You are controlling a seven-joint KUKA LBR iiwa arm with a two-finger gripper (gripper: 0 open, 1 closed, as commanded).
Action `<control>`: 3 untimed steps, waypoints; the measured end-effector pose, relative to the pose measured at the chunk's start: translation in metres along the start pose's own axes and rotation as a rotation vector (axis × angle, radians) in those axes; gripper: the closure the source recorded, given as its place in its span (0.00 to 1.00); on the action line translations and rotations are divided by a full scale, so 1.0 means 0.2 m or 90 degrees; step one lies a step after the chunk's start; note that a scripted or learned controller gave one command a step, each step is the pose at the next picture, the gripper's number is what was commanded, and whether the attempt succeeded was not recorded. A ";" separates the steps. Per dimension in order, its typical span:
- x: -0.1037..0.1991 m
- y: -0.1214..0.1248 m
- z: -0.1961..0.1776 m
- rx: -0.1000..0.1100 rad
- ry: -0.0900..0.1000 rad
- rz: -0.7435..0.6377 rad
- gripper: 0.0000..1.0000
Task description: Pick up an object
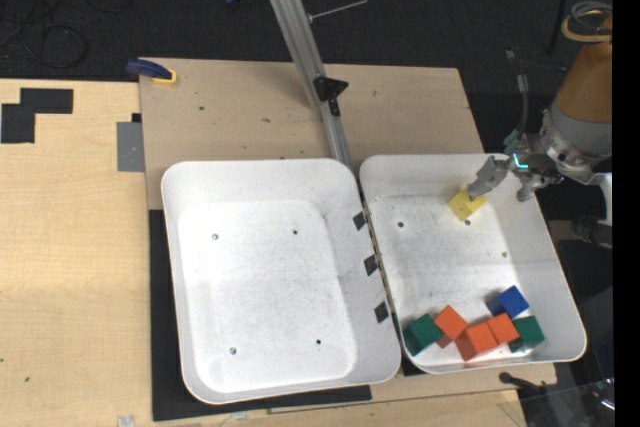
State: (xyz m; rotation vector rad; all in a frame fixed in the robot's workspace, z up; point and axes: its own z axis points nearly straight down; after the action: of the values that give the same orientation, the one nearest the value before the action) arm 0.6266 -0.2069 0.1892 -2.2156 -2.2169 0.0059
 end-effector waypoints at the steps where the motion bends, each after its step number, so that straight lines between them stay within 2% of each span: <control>1: 0.00 0.01 -0.02 -0.003 -0.001 -0.003 0.00; 3: 0.01 0.02 0.48 0.000 0.000 -0.003 0.00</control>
State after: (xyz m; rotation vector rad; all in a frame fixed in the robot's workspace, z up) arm 0.6289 -0.2050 0.0936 -2.2097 -2.2226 0.0068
